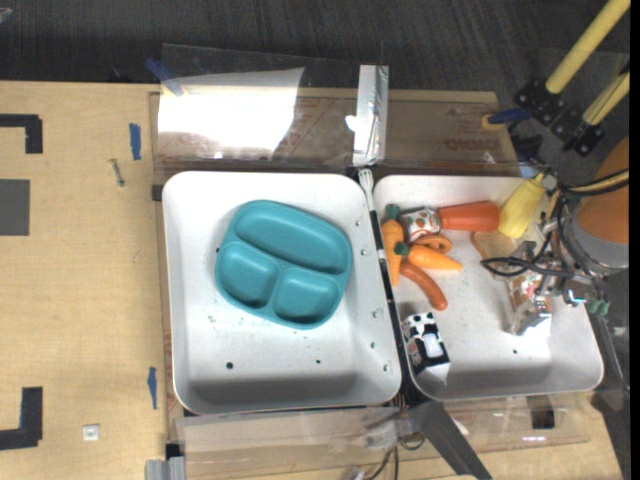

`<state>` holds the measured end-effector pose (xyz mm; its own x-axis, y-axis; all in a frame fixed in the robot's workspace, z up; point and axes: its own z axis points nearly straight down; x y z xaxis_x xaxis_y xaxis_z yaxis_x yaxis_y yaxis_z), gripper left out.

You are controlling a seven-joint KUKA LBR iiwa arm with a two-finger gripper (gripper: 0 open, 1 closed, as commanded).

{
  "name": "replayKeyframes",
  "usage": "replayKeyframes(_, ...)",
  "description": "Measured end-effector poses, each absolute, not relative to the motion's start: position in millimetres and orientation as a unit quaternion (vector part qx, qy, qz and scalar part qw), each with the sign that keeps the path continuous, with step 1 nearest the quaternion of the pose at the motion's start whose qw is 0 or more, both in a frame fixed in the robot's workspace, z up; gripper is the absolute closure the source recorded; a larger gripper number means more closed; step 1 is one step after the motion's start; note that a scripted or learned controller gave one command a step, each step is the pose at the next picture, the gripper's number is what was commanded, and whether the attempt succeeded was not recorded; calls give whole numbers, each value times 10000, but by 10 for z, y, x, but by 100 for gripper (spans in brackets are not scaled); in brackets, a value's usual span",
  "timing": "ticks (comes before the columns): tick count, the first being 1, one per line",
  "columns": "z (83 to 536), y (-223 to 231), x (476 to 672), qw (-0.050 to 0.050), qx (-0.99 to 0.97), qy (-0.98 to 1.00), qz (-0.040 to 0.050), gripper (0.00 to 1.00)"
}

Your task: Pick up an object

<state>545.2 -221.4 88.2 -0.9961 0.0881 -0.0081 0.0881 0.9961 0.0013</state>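
Hand point(527, 303) state I cannot tell, low at right bin's point(470, 373) right edge; I'd grip the light, rigid orange plastic carrot point(432, 257) midway.

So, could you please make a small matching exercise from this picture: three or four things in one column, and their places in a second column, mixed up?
Things
1. teal divided plate
2. black-and-white toy
3. yellow piece
4. orange carrots

Places
A. right bin, front-left corner
B. right bin, near its back-right corner
C. middle of the left bin
D. right bin, by the wall shared with the left bin

Pairs: 1-C, 2-A, 3-B, 4-D

The hand is over the right side of the right bin; the left bin has the plate.
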Motion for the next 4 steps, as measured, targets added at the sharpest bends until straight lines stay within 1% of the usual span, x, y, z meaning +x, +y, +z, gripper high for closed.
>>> replayKeyframes(1,1019,-2212,5492,105,431,9990,-17,100)
replayKeyframes(2,2138,-2052,5823,70,1266,9919,-9,100)
replayKeyframes(3,2103,-2053,5806,35,1271,9919,-4,0)
replayKeyframes(4,1199,-2237,5023,98,3256,9454,6,0)
